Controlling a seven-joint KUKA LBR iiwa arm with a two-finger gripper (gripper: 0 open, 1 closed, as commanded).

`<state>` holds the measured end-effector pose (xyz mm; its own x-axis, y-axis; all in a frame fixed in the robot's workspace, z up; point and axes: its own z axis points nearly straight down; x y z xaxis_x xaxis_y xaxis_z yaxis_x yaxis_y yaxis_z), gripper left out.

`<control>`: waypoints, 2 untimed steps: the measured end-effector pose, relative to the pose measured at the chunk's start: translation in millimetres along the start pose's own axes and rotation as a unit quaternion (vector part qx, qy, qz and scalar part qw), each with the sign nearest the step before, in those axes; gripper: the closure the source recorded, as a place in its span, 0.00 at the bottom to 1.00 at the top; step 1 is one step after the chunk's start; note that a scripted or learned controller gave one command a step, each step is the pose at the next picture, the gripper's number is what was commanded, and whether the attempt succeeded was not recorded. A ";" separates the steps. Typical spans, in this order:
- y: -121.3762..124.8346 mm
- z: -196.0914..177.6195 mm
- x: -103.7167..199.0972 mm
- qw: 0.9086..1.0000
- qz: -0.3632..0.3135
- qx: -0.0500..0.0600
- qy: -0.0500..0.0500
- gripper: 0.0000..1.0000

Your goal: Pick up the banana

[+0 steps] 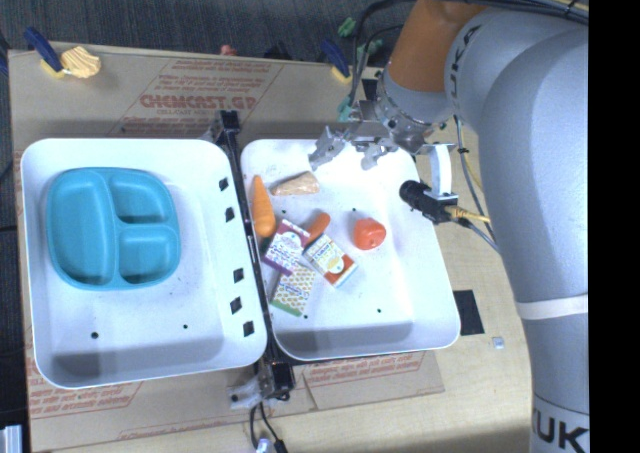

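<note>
The gripper [346,152] is seen at the top of the right bin [425,316], near the middle of the frame. Its two fingers [323,149] are spread apart, and nothing is held between them. A pale tan piece [296,183] lies just below the left finger. A long orange carrot [262,207] is laid along the bin's left wall. Small boxes [308,259] and a round red thing [369,233] are found in the middle of that bin. Which of these is the banana cannot be told. A blue tray [110,227] is set in the left bin [130,356].
</note>
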<state>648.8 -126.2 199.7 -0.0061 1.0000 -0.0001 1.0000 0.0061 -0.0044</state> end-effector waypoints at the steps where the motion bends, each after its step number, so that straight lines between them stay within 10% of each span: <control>1: -12.0 8.8 95.4 0.997 0.074 0.001 0.001 0.00; 2: 7.2 -88.1 -18.5 1.000 -0.006 -0.002 -0.001 0.00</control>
<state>656.5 -144.7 287.7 -0.0189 0.9998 -0.0019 0.9998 0.0189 -0.0009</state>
